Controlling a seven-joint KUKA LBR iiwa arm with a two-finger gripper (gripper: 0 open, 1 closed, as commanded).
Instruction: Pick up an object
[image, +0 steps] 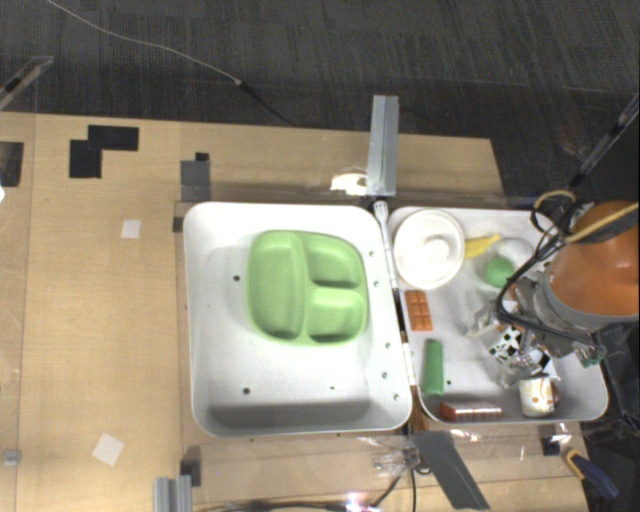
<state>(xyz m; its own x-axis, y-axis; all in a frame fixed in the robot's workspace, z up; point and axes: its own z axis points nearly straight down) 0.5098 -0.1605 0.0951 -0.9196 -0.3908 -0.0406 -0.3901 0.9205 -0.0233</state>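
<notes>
Light green divided tray (304, 287) in white left bin (215, 400). Right bin (590, 400): white bowl (428, 249), orange-brown block (419, 310), green cylinder (433, 367), black-and-white patterned piece (508, 343).

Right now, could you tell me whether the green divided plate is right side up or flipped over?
Right side up: the green divided plate in the left bin shows its three recessed compartments facing the camera.

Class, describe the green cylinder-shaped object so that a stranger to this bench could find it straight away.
Start at the right white bin, the crowded one where the arm reaches in. Go to its left wall, near the front; the green cylinder lies there lengthwise, below an orange-brown block and above a dark red bar. It is the bin's one long, plain green piece.
</notes>
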